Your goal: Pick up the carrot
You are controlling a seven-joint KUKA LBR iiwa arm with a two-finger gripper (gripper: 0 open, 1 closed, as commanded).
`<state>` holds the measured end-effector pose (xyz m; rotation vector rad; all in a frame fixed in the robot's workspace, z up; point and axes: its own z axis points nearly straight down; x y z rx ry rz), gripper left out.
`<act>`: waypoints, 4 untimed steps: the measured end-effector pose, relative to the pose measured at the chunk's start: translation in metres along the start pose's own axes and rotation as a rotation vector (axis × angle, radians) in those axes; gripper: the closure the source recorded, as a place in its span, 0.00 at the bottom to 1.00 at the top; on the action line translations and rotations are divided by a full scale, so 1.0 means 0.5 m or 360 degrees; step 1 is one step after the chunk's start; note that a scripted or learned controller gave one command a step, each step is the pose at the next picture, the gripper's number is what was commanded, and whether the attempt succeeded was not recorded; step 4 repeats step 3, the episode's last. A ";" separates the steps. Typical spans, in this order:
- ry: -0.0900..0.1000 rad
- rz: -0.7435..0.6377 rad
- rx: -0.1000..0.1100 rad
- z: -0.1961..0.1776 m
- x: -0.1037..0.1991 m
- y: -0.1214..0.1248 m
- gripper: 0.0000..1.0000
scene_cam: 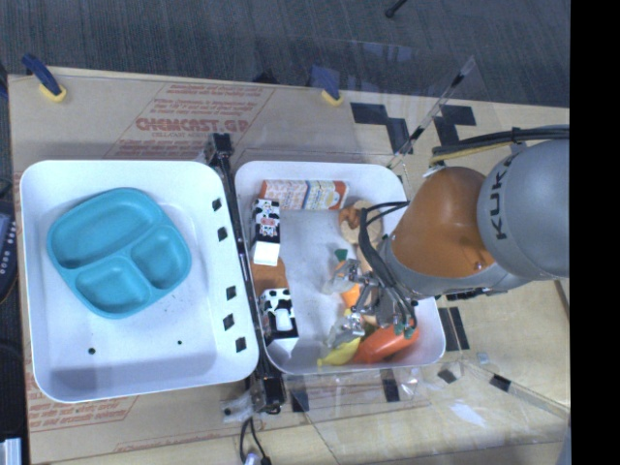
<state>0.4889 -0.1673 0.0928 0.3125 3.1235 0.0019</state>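
gripper (380, 310) low in the right bin (320, 177), near its front right corner.

we see the grey arm (523, 211) with its orange band (441, 231) reaching in over the right bin's right edge, the gripper down among the clutter by the front wall. we cannot tell whether its fingers are apart or together; cables and toys hide them. the carrot (386, 343), orange-red, lies against the front wall of that bin, close to the front right corner, just beside the gripper, with a yellow piece (339, 354) touching its left end. along the bin's left edge we make out a row of black-and-white boxes (267, 217), and a printed carton (302, 194) rests at the back wall. the left bin (126, 371) carries a blue divided plate (118, 250) toward its back left part.
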 end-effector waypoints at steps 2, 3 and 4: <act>0.0001 0.0226 -0.0001 0.001 -0.115 0.098 1.00; -0.0005 0.0707 0.0003 -0.149 -0.114 0.076 1.00; -0.0005 0.0707 0.0003 -0.149 -0.114 0.076 1.00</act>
